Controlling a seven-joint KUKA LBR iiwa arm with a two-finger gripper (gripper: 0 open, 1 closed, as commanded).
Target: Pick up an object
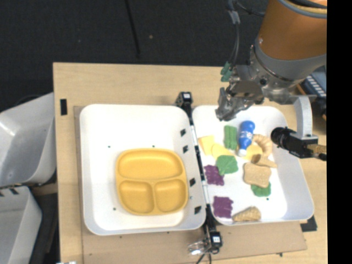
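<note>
1. I see the left bin (93, 147) bearing a yellow divided tray (151, 180).
2. The right bin (291, 197) holds scattered toy food.
3. My gripper (226, 110) hangs over that bin's far-left corner; whether it grasps anything, I cannot tell.
4. The blue-and-white bottle (245, 135) lies just right of it, long axis running near-to-far, blue end pointing away.

Left bin (93, 164): open floor round the yellow tray (150, 180). Right bin (294, 194): toys packed centre, bare strip along far-right side & near the front rim.
</note>
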